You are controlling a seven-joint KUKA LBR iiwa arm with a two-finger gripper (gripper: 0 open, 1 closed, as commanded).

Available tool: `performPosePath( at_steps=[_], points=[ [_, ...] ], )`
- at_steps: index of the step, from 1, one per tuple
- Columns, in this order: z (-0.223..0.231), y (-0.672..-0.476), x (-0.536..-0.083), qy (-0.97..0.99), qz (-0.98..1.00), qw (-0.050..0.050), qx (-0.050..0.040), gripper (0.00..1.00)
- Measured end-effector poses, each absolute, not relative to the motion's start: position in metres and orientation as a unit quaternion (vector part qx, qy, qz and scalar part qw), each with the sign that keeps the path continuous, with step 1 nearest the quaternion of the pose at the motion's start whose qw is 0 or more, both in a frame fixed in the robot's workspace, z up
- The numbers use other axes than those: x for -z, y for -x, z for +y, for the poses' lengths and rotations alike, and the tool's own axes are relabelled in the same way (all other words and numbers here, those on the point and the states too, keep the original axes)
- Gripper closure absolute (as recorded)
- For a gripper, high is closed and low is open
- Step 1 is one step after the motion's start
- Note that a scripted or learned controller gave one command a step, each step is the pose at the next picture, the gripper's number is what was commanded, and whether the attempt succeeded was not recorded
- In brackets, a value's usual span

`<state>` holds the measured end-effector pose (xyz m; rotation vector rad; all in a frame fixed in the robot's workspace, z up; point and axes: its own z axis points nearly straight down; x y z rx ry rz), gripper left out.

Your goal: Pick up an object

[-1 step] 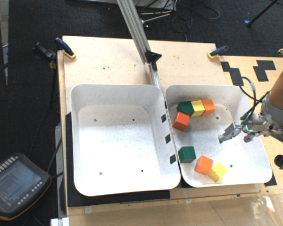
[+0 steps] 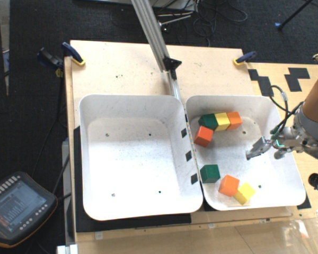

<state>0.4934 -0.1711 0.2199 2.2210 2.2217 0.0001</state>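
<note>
Several small blocks lie in the right bin (image 2: 286, 192). A green block (image 2: 208, 121), a yellow block (image 2: 221, 120) and an orange block (image 2: 233, 119) form a row near the far wall, and another orange block (image 2: 204, 136) rests just below the green one. Closer to the front sit a second green block (image 2: 210, 173), an orange block (image 2: 229, 184) and a yellow block (image 2: 244, 192). My gripper (image 2: 261, 150) hangs over the right half of this bin, apart from every block, with nothing seen in it.
The left bin (image 2: 90, 157) stands beside the right one on the wooden bench. A slanted metal pole (image 2: 151, 28) comes down to the gap between the bins at the back. Clamps (image 2: 73, 54) grip the bench's far corners.
</note>
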Motion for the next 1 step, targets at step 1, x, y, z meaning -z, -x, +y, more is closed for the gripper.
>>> performPosePath(
  at_steps=[1],
  points=[
    [-0.1692,-0.4934,-0.1557,-0.707,0.707,-0.003,0.0015,0.0]
  ],
)
